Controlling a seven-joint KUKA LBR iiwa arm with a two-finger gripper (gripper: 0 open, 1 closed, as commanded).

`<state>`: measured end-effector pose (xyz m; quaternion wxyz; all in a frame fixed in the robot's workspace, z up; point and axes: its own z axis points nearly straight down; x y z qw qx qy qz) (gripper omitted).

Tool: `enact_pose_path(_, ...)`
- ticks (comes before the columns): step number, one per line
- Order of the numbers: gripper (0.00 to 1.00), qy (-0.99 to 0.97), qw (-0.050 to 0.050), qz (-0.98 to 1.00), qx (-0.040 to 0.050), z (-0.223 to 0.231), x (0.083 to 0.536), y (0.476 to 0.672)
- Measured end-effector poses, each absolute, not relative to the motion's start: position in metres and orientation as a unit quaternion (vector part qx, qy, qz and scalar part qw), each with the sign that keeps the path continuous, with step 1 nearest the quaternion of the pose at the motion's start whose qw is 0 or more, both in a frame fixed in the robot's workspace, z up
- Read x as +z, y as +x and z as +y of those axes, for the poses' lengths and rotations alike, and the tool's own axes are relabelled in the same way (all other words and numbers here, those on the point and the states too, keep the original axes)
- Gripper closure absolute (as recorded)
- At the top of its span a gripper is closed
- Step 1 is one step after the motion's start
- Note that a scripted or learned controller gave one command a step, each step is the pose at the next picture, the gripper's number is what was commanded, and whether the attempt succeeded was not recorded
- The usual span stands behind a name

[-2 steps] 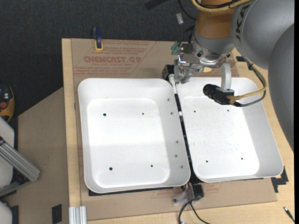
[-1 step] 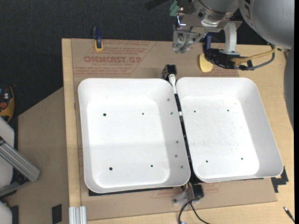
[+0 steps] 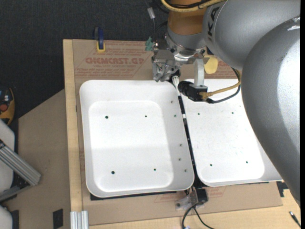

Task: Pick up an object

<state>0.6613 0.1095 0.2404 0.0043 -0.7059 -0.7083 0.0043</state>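
2 white bins, 1 arm, 1 blue clamp.

The room light is fairly even and bright on the two white bins, which come close to washing out. The left bin shows a soft grey band across its lower floor, with a brighter strip above it, so light seems to fall from the upper part of the frame. The right bin is paler and flatter in tone. The arm, at upper right, carries a broad soft sheen on its grey shell and looks slightly soft. The dark floor at upper left swallows detail. The brown bench reads dull, its printed lettering a little blurred. Overall the picture is grainy and low in sharpness.
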Motion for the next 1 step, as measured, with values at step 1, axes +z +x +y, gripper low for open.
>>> enact_pose_path(1, 1.0, -0.707, 0.0, -0.707, -0.0009, 0.1077, 0.2743, 0.6478)
